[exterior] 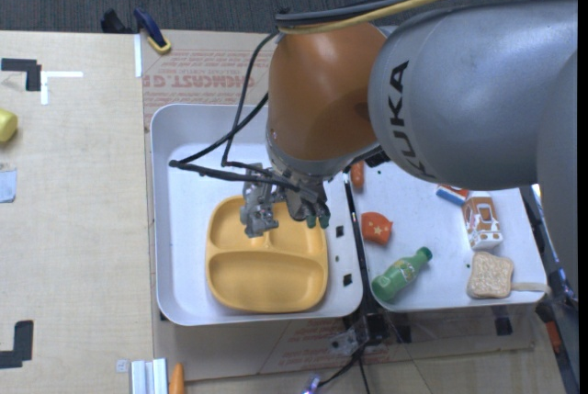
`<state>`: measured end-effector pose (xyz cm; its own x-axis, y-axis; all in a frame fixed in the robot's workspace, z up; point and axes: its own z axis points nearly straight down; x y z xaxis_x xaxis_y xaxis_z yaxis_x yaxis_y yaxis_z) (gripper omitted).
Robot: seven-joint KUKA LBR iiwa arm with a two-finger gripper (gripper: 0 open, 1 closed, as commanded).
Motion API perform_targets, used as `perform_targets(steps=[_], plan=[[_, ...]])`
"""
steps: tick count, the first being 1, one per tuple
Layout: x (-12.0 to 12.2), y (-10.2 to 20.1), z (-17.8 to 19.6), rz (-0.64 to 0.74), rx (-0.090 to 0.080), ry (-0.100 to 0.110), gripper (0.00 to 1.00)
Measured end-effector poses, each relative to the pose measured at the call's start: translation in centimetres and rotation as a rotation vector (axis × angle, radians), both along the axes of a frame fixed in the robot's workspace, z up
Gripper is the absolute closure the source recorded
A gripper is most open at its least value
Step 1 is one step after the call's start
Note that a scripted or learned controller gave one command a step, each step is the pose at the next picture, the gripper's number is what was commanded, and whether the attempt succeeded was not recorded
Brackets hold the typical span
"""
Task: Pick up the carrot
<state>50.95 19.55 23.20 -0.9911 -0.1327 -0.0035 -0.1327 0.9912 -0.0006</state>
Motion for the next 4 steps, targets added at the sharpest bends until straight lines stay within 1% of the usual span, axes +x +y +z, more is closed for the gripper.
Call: perform_targets(steps=[1, 2, 3, 4], plan=[[-1.7, -4.0, -7.3, -0.291, -0.002, 0.005, 1.0], [0.5, -3.7, -4.6, -0.687, -0.001, 0.001, 1.0], [-1.0, -0.9, -5.0, -1.169, -0.003, 0.003, 1.0], [-2.3, -3.7, -12.3, -0.99, 0.012, -0.004, 1.0]])
